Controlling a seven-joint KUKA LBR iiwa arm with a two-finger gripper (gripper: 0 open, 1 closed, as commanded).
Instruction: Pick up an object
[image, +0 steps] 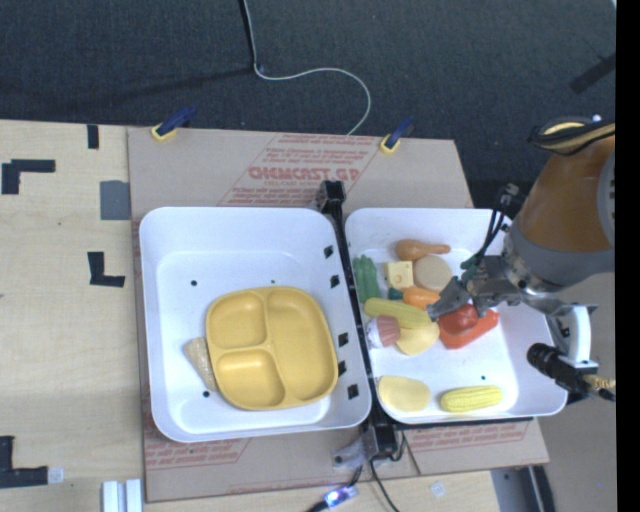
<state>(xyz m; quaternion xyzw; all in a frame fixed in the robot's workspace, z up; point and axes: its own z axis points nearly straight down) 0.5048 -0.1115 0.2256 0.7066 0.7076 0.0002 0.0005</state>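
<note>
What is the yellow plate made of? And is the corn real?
The plate looks like smooth moulded plastic: one even yellow colour, rounded dividers, a soft sheen. The corn is probably a plastic toy too, since its surface looks uniform and slightly shiny, though the picture is too small to be sure.

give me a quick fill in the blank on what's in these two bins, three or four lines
1. The yellow divided plate lies in the ____ bin of the camera view.
2. The plate has ____ compartments.
3. The corn cob lies near the right bin's ____ edge.
4. The tool is above the ____ bin, beside the red pepper.

Missing words: left; three; bottom; right
</note>
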